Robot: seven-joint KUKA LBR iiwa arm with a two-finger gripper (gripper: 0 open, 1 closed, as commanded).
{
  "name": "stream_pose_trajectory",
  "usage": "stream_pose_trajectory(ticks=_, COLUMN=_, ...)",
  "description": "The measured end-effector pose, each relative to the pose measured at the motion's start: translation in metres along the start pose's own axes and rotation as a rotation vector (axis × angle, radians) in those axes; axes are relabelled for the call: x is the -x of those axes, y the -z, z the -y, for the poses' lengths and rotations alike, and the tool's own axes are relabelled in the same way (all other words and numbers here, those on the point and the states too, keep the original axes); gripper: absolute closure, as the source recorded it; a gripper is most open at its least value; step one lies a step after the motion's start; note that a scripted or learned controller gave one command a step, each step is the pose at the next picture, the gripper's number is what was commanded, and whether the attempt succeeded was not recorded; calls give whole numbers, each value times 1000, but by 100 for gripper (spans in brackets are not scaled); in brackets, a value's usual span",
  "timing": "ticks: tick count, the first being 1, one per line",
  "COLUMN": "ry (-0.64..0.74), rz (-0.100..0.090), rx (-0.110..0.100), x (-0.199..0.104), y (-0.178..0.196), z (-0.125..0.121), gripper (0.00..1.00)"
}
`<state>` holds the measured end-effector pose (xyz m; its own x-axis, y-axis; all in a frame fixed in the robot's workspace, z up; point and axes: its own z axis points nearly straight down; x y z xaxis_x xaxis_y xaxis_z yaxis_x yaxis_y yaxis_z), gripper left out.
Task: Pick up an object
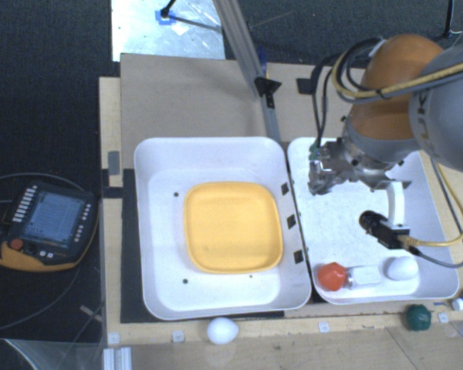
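Note:
In the right bin [336, 214] lie a red ball-like object [332, 276], a flat white piece [364, 275] beside it, and a white egg-shaped object [402, 268], all along the near edge. My gripper [321, 180] hangs over the far left part of that bin, well above and apart from these objects. Nothing shows between its fingers. The left bin [158, 206] holds a yellow square plate [234, 227].
A white egg [222, 331] lies on the bench in front of the left bin. A dark green ball [418, 317] sits beyond the right bin's near corner. A teach pendant [46, 227] rests off the bench at left. A metal pole [243, 45] slants in from the top.

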<state>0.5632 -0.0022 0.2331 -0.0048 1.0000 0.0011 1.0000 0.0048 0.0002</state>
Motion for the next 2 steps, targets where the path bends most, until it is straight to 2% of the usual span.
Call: stream_pose_trajectory(ticks=2, ry=0, rz=0, rx=-1, x=-93, y=-9, z=6, gripper=100)
